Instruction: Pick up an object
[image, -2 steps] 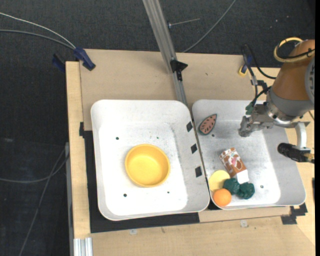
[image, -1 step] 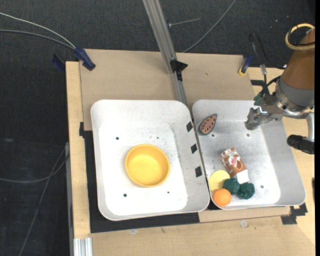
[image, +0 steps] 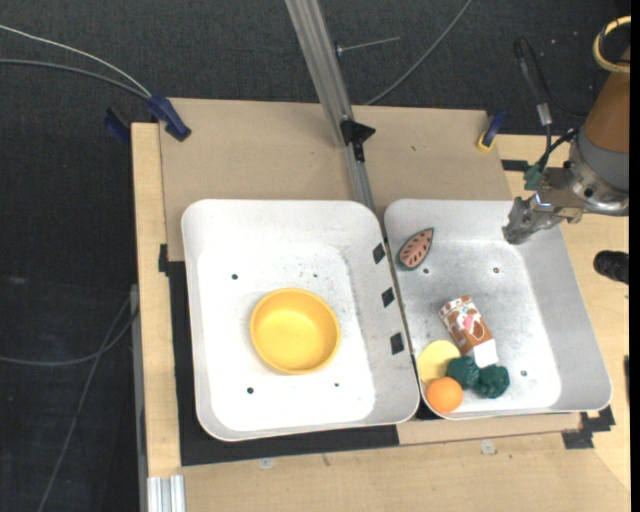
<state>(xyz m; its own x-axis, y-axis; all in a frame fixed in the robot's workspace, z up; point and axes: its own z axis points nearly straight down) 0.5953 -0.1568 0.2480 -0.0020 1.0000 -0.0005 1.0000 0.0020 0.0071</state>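
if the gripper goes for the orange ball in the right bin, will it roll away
Probably not far: the orange ball sits in the right bin's corner, touching a yellow piece and green toy. Round and smooth, it may slip from fingers.

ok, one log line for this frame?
gripper: over right bin upper right corner, nothing seen held | yellow bowl: left bin | leaf toy, carton, orange ball: right bin

The grey KUKA arm (image: 600, 175) wore an orange-tan band above its wrist; black and green cables ran alongside, and its small grey metal claw (image: 522, 222) looked dull and angular
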